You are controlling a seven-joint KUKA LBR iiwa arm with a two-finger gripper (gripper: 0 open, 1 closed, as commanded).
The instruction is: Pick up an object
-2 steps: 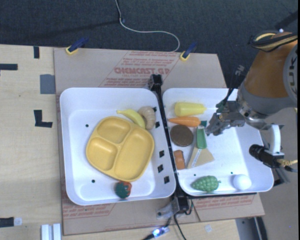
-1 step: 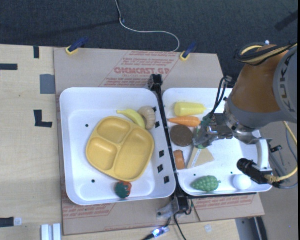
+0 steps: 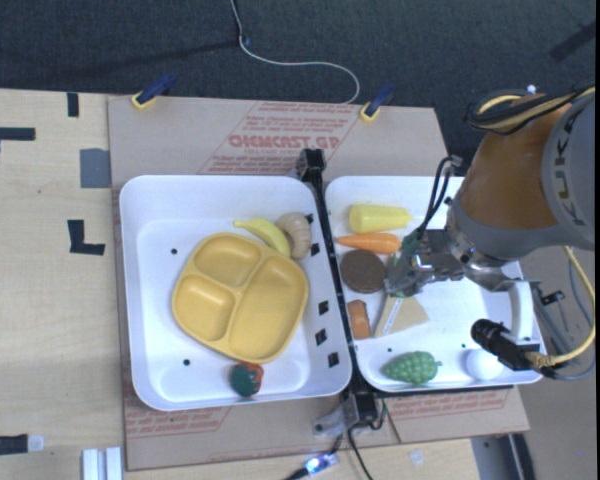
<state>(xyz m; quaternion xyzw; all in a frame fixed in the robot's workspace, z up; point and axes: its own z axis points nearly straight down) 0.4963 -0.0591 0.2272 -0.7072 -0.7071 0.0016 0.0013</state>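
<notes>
My gripper hangs over the middle of the right bin, just right of a brown round cookie and above a pale cheese wedge. In the same bin lie a yellow corn piece, an orange carrot, a small orange-brown sausage piece, a green bunch of grapes and a white egg. I see nothing between the fingers.
The left bin holds a yellow divided plate, a banana, a beige ginger-like piece and a small red-green fruit. A black divider runs between the bins. The arm's bulk covers the right bin's far right.
</notes>
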